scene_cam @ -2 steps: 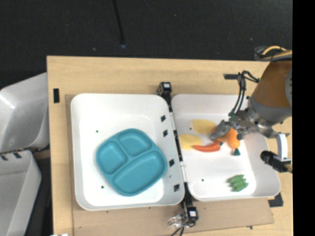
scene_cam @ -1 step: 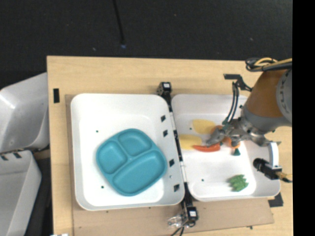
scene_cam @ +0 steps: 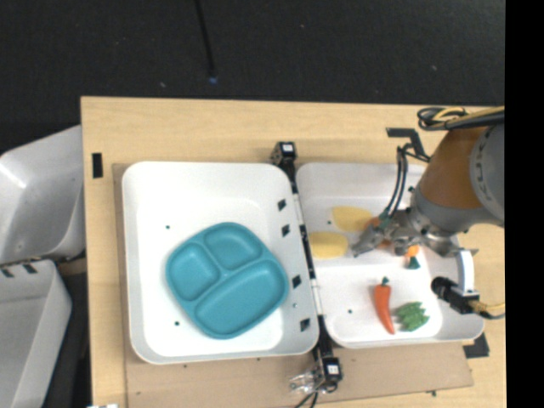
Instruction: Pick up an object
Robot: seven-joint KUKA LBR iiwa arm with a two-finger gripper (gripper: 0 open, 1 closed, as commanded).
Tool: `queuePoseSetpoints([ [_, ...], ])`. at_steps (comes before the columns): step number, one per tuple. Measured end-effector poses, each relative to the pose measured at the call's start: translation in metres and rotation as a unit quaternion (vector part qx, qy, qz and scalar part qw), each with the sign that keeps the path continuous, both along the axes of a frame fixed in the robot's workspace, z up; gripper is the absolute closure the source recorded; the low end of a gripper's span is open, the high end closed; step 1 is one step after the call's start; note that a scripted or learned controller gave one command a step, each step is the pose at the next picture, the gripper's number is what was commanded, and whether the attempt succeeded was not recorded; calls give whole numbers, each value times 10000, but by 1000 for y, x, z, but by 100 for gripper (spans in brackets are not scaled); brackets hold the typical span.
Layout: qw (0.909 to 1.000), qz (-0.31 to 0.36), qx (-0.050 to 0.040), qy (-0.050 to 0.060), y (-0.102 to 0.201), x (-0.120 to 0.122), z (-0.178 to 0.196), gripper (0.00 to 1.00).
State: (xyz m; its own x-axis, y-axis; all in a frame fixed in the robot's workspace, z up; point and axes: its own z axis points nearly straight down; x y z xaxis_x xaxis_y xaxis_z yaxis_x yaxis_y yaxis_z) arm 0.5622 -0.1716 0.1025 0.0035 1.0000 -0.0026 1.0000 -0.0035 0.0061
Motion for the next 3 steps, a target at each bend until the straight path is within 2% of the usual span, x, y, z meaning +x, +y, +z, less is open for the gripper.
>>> queuePoseSetpoints([
  [1,10000,-19,2,13,-1,-1,9,100],
  [2,10000,35,3,-1,7,6,64,100],
  [3,10000,33,-1,-2,-4,9,113,100],
])
